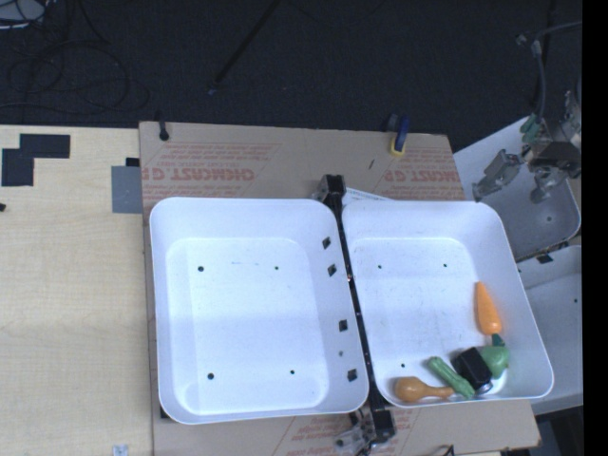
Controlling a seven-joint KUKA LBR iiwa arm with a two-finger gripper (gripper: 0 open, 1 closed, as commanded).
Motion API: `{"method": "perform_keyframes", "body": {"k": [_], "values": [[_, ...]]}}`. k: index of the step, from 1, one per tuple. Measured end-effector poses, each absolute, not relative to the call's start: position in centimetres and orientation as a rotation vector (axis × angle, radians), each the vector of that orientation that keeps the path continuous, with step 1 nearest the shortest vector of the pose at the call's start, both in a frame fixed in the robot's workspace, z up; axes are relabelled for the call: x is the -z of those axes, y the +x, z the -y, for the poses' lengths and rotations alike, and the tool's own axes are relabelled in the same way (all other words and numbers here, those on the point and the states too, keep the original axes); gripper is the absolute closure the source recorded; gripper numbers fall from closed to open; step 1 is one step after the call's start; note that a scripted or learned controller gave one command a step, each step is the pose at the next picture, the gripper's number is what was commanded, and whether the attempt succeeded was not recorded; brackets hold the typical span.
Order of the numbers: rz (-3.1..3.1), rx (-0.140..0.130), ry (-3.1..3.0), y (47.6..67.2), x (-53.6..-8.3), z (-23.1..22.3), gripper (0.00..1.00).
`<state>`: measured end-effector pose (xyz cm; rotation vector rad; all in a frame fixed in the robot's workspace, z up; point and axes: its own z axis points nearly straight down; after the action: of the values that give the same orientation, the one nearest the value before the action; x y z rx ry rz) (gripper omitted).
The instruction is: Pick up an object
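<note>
Writing: red print on the cardboard sheet (285, 164) under the bins, upside down, not legible.
Right bin (418, 218): all objects in its near right corner.
Orange carrot-shaped piece (487, 309): by the right wall, long axis along that wall.
Yellow-orange gourd-shaped piece (420, 389): at near wall, stem pointing right.
Green piece (452, 376): slanted, touching the black object (473, 368).
Left bin (242, 316): beside it, walls touching.
Pincer: cannot tell its state.

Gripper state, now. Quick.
Gripper: at the far right of the camera view, off the right bin, holding nothing that can be seen; open or closed cannot be told.
</note>
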<state>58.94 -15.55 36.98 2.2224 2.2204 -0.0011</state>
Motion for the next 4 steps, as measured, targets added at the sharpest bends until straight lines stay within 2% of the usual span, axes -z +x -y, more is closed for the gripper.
{"method": "perform_keyframes", "body": {"k": [1,2,3,4], "values": [[-2.208,0.001,2.230,48.4,-41.9,21.8,0.00],[-2.227,0.002,2.219,57.7,-31.6,21.0,0.00],[-2.224,0.006,2.230,50.0,-29.2,20.6,0.00],[-2.228,0.006,2.225,53.4,-18.7,21.2,0.00]]}}
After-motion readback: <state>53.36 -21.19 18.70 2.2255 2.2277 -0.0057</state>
